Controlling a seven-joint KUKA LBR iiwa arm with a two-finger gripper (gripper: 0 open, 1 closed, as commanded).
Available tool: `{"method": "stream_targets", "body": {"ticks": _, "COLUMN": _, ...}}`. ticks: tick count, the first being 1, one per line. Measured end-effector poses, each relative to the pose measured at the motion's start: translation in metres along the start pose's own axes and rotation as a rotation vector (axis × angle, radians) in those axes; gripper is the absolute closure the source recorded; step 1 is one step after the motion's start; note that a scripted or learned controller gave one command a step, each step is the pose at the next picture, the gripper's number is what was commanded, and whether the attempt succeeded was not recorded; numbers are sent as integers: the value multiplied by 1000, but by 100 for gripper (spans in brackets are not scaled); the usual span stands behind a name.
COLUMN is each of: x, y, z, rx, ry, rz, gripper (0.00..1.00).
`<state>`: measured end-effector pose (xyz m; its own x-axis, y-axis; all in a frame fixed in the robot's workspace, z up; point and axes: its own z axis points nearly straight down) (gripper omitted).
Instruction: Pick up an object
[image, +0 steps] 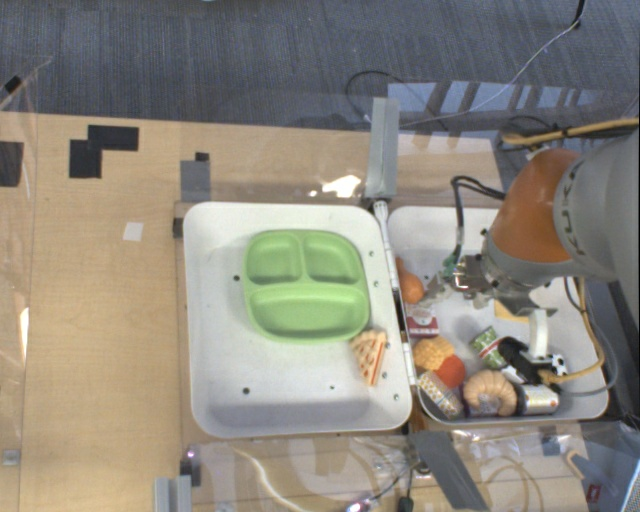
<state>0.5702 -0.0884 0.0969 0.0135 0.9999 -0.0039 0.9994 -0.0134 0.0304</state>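
Where the left bin sits: on the bench's left side, with a green plate at its middle and a pizza wedge against its right wall, toward the front corner.
Right bin: touching the left bin's right wall and crowded along its left wall and front.
Left wall, back to front: an orange, a small red-and-white carton, a crumbly yellow bun, a red ball.
Front edge: a bread roll, with a silver can just beside it toward the right corner.
Middle: a green can, tilted.
Gripper: low over the bare back-middle of the right bin, just right of the orange and the carton; wide or narrow cannot be told, and nothing is seen in its hold.
Arm: grey with an orange band, reaching in over the bin's right wall.
Progress: apparently early. Every item lies in a bin and none is raised, so closing on one and lifting it are left to do.
Likely target: the carton or the orange, being nearest, though that is a guess.
Hard to make out: the arm covers the bin's back right corner, and the gripper's tip blurs into the wrist hardware.
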Motion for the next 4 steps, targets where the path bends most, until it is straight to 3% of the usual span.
{"method": "stream_targets", "body": {"ticks": 1, "x": -25, "y": 64, "z": 11, "rx": 22, "ry": 2, "rz": 56, "gripper": 0}}
{"method": "stream_targets", "body": {"ticks": 2, "x": -58, "y": -26, "z": -45, "rx": 26, "ry": 1, "rz": 140, "gripper": 0}}
{"method": "stream_targets", "body": {"ticks": 3, "x": -76, "y": -60, "z": -6, "rx": 6, "ry": 5, "rz": 138, "gripper": 0}}
{"method": "stream_targets", "body": {"ticks": 4, "x": -72, "y": -54, "z": -19, "rx": -7, "ry": 9, "rz": 131, "gripper": 100}}
